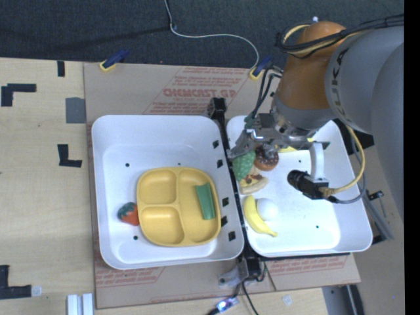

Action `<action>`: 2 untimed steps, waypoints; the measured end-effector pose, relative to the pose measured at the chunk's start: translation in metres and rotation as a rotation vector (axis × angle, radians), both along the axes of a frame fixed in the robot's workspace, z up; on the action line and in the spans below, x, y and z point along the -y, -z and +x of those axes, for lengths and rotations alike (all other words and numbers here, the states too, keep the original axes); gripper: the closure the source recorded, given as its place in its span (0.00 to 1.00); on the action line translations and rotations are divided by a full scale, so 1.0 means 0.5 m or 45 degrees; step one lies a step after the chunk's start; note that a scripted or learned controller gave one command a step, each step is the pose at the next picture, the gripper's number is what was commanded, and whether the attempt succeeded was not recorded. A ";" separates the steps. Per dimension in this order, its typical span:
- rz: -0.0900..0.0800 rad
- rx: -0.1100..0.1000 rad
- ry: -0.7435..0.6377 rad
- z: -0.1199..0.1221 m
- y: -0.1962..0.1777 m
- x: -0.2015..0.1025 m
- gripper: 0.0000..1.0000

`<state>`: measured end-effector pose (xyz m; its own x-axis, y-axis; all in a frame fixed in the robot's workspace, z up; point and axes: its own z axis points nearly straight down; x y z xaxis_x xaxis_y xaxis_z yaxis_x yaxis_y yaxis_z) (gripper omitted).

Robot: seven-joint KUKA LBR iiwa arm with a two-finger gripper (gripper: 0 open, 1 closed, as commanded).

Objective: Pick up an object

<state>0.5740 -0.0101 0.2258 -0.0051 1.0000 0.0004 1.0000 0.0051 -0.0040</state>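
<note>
We see the arm point(367, 77) reaching in from the right of the camera view, its grey casing wide at the upper right corner. The orange band point(314, 58) sits above the wrist point(298, 113), which points downward. The gripper point(257, 151) hangs below the wrist, low over the right-hand side of the bench. A black cable loops from the wrist area.

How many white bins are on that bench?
2. The left bin holds a yellow divided plate, and the right bin sits directly beside it, under the arm's end effector, with a banana near its front.
</note>
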 end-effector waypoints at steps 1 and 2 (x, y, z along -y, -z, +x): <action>0.001 0.001 -0.001 -0.018 -0.014 -0.069 1.00; 0.000 0.002 0.003 -0.008 -0.014 -0.076 1.00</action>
